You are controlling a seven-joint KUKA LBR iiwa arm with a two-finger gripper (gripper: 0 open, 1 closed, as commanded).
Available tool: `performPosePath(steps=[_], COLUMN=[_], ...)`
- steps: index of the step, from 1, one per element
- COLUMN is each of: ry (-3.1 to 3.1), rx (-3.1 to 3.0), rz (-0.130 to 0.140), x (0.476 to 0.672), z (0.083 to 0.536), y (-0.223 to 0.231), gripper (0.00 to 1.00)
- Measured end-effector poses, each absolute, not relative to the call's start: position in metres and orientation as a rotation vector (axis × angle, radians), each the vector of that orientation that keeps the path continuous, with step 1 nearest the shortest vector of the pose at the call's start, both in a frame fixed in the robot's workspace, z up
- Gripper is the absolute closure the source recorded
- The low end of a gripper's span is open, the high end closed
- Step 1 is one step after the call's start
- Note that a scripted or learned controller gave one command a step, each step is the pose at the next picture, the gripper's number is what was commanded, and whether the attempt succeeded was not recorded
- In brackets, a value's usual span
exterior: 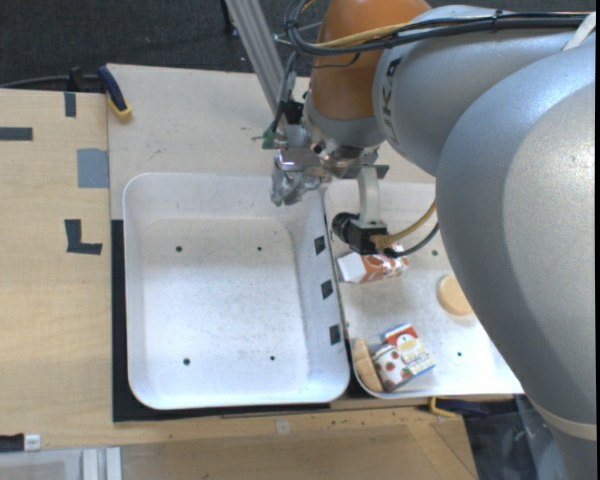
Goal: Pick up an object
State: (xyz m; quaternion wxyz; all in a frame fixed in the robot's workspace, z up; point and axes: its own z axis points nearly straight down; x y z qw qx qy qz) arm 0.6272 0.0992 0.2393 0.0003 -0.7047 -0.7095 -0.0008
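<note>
My gripper (288, 186) hangs over the far right corner of the left bin (150, 368), close to the wall between the two bins. Nothing shows under it but white bin floor. In the right bin (480, 368), a small red and white packet (382, 266) lies just below the wrist's black fitting. A red and white carton (406, 355) lies near the front, with a brown oblong piece (363, 362) beside it at the front left corner. A tan round object (455, 296) sits partly under the arm at the right.
The big grey arm (520, 148) covers much of the right bin. A metal rail (258, 38) slants up behind the gripper. A yellow and blue clamp (114, 92) lies on the bench at the far left.
</note>
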Motion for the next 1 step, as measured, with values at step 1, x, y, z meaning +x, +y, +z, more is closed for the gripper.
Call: performPosePath(steps=[1], ry=[-2.224], rx=[-2.219], rz=[0.004], x=[0.6264], z=[0.239], y=[0.0953], gripper=[0.0])
